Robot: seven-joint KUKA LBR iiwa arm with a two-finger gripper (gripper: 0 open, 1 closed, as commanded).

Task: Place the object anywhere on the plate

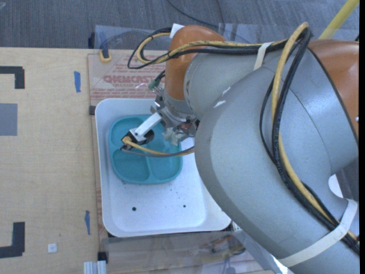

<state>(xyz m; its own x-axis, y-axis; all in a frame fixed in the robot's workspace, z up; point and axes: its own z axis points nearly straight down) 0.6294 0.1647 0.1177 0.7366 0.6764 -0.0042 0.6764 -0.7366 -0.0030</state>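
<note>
- Right, grey arm sits nearest the camera, reaching in from the right.
- Gripper is low over the teal plate's far right part; open or closed, can't tell.
- Plate lies in the white bin, toward its far left corner.

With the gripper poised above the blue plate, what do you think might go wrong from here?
1. The gripper hangs close over the blue plate; going lower might press on it or push it across the white bin.
2. The plate has raised dividers; an object let go on a ridge might tip or roll off.
3. The arm hides the plate's right side, so I cannot confirm a grasp.
</note>
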